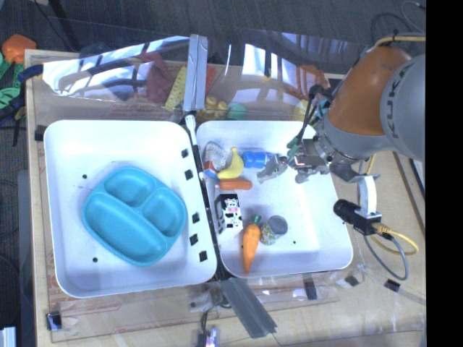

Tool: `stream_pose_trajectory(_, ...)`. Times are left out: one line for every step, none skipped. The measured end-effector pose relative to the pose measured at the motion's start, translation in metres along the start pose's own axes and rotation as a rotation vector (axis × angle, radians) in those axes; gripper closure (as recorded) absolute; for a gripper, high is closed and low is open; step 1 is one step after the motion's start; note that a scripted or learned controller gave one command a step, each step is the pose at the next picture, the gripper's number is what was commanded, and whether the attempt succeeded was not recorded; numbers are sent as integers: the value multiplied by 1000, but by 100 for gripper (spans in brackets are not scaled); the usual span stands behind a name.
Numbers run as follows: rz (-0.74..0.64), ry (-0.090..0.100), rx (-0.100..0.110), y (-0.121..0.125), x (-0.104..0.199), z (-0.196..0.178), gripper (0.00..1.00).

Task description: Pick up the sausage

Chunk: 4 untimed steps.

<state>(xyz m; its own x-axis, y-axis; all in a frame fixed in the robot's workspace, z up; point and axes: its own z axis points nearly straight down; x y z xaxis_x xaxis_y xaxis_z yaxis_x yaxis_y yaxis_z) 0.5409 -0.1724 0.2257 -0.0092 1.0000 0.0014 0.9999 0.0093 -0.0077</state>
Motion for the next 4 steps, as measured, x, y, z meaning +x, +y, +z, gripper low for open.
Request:
stream_pose_trajectory(-87, -2, -6, 4, -1, 109, 0)
stream_pose_trajectory(-93, -2, -3, 5, -1, 101, 100)
stream_pose_trajectory(-98, -1, -6, 53, 45, 17, 100)
stream_pose_trajectory(-114, -1, -6, 94, 36, 124, 100)
